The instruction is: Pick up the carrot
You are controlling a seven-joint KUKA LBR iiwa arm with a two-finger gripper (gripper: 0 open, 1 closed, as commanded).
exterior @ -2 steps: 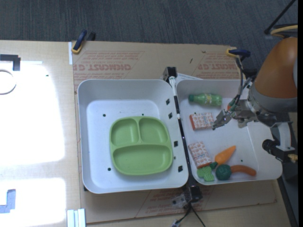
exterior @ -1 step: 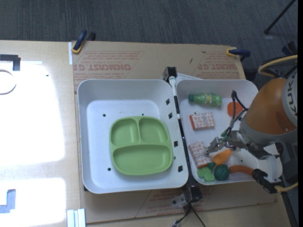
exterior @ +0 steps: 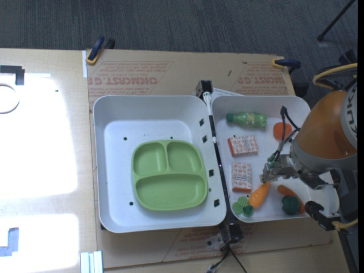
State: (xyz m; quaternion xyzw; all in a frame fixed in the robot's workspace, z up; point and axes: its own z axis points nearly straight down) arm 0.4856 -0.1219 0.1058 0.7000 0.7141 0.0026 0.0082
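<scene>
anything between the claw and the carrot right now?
Nothing visible. The claw hangs in the right white bin, right above the top end of the orange carrot with green leaves. The two red-and-white printed packets lie beside them on the camera's left, off the path.

A robotics laboratory test station is indicated. Two shallow white bins are clamped side by side on a sheet of printed cardboard that covers the bench, with blue-and-yellow clips fixed at its corners. An industrial arm with an orange band is mounted at the right. Toy play food is laid out as test pieces. Grey carpet and loose cabling are noted beyond.
</scene>
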